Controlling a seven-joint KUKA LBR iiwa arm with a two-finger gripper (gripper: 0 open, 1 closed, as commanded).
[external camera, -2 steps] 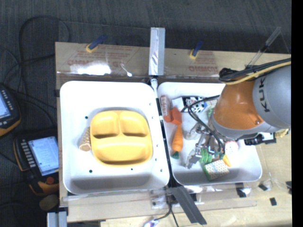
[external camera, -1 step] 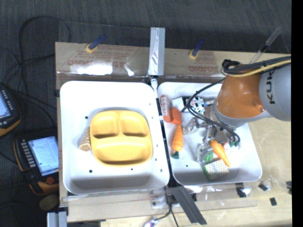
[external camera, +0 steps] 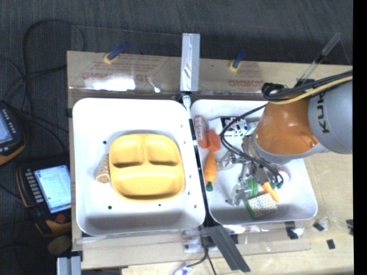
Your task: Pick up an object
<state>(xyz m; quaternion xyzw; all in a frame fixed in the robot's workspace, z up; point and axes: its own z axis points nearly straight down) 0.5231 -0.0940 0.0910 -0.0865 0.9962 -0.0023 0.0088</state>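
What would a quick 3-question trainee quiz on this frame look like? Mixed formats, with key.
1. True or false: the yellow tray lies in the right bin.
2. Which bin is the gripper over?
3. The toy carrot lies: A) near the divider in the right bin, B) on the tray, C) outside both bins.

Key: 1 false, it lies in the left bin; 2 right bin; 3 A.

Two white bins (external camera: 80, 171) sit on a pale wooden worktop (external camera: 332, 153). The left one holds a yellow divided tray (external camera: 147, 165) beside a tan cone (external camera: 103, 169). An orange carrot (external camera: 210, 168) with a green tip lies in the right. The arm (external camera: 330, 122) is grey, banded orange.
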